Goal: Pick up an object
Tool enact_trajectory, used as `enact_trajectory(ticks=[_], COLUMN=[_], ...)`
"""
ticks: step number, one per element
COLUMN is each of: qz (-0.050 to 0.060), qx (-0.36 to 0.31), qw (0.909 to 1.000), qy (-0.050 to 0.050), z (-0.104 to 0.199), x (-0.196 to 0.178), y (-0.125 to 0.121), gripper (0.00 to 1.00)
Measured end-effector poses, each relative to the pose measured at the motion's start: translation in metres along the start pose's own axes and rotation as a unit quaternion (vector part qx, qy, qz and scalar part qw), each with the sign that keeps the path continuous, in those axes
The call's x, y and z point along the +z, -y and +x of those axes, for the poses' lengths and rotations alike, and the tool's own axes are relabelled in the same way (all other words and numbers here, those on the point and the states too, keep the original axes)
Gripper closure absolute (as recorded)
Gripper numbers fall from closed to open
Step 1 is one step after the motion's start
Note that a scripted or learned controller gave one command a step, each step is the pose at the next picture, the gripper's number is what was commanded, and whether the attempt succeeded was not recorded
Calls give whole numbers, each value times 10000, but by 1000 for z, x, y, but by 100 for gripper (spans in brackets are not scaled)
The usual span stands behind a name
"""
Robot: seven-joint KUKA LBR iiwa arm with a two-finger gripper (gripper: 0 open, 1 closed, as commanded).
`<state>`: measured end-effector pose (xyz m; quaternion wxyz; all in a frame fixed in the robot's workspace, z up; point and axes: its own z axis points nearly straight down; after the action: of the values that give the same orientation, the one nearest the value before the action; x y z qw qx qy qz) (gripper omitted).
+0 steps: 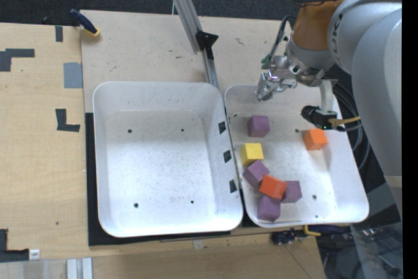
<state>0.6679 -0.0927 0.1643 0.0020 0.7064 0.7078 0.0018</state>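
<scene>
My gripper point(264, 92) hangs over the far left corner of the right bin point(339, 202), pointing down, with nothing seen between its fingers. A purple cube point(258, 125) lies a short way in front of it. A yellow cube point(252, 153) sits below that. Nearer the front, a cluster holds a purple cube point(255, 172), an orange block point(273, 187), and two more purple cubes point(292, 191) point(268, 208). A lone orange cube point(315, 138) rests toward the bin's right side.
The left bin point(163, 160) sits beside the right one, sharing a raised middle rim. A slanted metal bar point(186, 3) crosses the bench behind the bins. A dark cable clip point(320, 117) hangs from the arm near the orange cube.
</scene>
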Motion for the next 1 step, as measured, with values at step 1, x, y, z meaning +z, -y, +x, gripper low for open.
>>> enact_trajectory(ticks=[1], qz=[3], qx=[4], qw=[10000], qy=[5], z=[-9], x=[-53], y=[0], gripper=[100])
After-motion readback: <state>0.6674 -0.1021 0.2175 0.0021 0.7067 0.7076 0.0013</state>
